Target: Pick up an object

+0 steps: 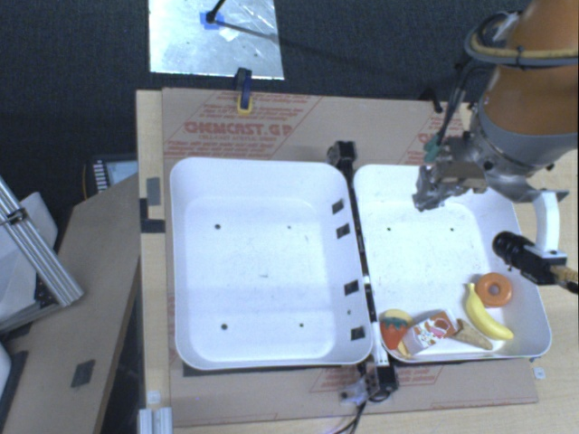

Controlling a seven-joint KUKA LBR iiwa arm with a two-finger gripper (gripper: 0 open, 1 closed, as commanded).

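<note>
In the right bin (pixel 407 251), several small objects lie along the near edge: a yellow banana (pixel 485 316), an orange ring-shaped piece (pixel 493 288), a red and white packet (pixel 429 330), an orange-red round fruit (pixel 394 327) and a tan cone-like piece (pixel 472 336). My gripper (pixel 432 193) hangs over the far part of the right bin, well away from those objects, and I see nothing between its fingers.
The left bin (pixel 262 260) sits beside the right one, with black clips (pixel 347 233) along the divider. A black fixture (pixel 520 253) juts over the right bin's right rim. A silver sheet (pixel 215 25) lies beyond the bench.
</note>
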